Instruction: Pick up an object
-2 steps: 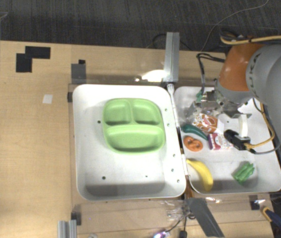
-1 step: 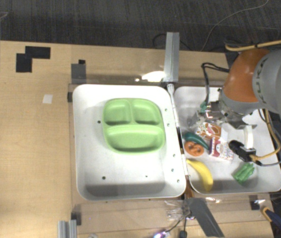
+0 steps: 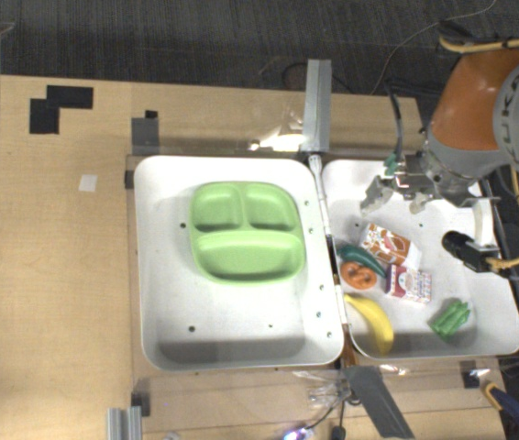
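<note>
Over the right bin (image 3: 507,333) your gripper (image 3: 395,193) hangs at about twelve o'clock, fingers spread apart with nothing between them. Below it, toward six o'clock, you've got a snack packet (image 3: 387,244), and touching that at four o'clock a small carton (image 3: 413,285). At the bin's nine o'clock side sits a tomato (image 3: 360,277) with a dark green piece (image 3: 362,259) lying on top of it. A banana (image 3: 374,320) lies along seven o'clock, a green pepper (image 3: 449,318) at five. In the left bin (image 3: 163,337) a green tray (image 3: 245,229) rests near centre.
</note>
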### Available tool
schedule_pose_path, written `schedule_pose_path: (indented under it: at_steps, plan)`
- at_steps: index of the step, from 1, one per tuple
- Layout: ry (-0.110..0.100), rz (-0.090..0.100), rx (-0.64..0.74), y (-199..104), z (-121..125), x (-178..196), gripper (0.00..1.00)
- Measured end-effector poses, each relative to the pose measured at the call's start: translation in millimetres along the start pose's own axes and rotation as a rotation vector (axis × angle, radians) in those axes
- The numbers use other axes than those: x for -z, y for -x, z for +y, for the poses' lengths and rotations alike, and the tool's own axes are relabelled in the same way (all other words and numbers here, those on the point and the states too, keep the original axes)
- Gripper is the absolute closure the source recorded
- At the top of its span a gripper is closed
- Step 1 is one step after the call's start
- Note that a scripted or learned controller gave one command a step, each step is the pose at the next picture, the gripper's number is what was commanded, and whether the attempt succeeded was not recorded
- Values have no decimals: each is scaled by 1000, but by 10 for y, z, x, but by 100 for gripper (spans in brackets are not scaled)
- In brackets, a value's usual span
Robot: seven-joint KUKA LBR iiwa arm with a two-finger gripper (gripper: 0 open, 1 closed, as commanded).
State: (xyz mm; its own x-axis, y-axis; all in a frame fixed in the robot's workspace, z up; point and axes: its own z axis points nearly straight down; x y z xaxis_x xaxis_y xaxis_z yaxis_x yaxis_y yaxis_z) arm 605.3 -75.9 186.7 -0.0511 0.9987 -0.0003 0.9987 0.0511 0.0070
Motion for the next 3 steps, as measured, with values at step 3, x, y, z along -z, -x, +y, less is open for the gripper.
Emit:
schedule_pose_path:
  at_steps: [3]
  plan:
    - [-1, 0, 259, 641, -1043, -778, 0]
